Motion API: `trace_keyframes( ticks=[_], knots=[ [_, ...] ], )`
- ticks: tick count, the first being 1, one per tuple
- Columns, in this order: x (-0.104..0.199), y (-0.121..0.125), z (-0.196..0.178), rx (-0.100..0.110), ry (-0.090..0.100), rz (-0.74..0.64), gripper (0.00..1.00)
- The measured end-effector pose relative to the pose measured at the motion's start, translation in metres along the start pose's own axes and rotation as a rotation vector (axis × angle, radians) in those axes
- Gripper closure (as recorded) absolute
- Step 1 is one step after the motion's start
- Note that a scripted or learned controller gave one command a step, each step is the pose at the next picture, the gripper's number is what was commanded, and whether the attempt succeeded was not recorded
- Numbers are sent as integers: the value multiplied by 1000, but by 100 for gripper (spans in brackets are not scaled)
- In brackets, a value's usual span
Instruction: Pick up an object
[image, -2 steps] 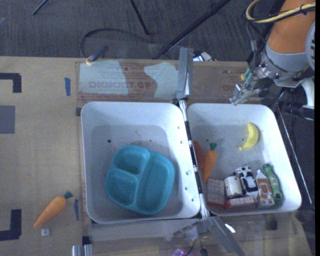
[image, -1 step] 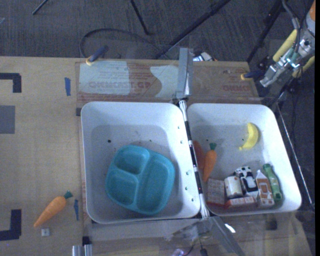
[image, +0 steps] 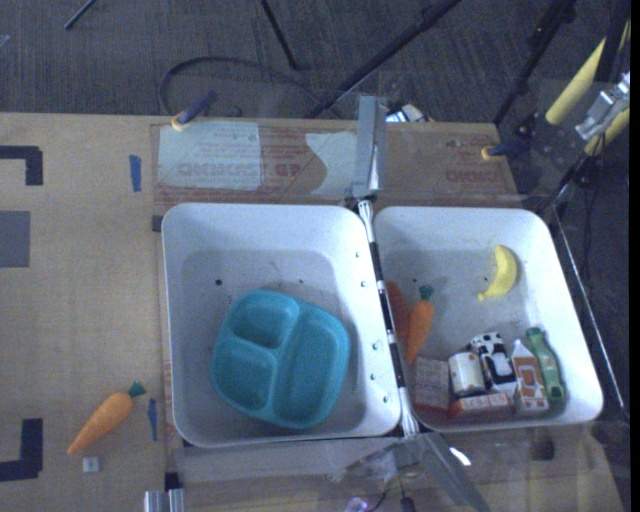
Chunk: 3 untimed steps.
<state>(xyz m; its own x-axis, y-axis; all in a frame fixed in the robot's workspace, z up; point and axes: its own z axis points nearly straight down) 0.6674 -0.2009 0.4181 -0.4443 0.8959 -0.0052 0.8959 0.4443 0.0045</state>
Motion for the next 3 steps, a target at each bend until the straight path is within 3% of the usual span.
trace_keyframes(
  ticks=[1,2,3],
  knots=[
    [-19,-10,76,2,2,-62,100],
    [-5,-35,213,3,3,-25,100],
    [-6,-33,200,-3,-4,-28,100]
  ],
)
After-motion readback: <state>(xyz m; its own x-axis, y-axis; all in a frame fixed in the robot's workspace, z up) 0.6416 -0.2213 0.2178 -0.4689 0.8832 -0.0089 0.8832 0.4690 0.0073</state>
